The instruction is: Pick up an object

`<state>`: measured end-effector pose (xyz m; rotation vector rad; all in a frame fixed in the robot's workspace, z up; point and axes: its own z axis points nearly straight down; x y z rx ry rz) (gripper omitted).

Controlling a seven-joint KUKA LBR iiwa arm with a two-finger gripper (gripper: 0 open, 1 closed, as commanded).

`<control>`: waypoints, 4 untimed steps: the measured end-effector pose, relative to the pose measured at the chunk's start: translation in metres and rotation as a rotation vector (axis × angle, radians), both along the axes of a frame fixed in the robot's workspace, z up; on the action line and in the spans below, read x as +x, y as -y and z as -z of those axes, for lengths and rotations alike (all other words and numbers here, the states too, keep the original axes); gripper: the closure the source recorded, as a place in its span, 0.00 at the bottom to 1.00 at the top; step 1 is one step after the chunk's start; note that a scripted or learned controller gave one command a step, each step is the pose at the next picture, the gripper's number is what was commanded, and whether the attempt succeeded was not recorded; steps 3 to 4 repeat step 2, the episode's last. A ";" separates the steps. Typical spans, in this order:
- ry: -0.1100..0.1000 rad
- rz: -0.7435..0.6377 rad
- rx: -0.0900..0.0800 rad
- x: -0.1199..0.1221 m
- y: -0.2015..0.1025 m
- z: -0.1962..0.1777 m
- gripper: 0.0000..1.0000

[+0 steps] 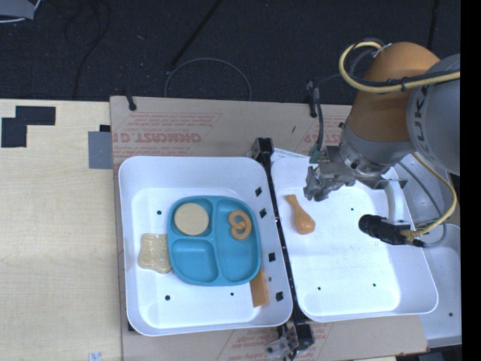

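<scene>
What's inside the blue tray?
The blue tray holds a round tan cracker in one compartment and a pretzel in another. Its biggest compartment looks bare. Whatever lies under the tray is covered.

Dark carpet (150, 36) with cables (207, 74) behind pale wooden bench (52, 232)
</scene>
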<state>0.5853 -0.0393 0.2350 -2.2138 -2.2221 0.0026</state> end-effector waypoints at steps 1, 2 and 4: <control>-0.001 0.000 0.000 -0.012 -0.058 0.009 1.00; 0.001 -0.001 0.000 -0.022 -0.113 0.000 1.00; 0.001 -0.001 0.000 -0.022 -0.113 0.000 1.00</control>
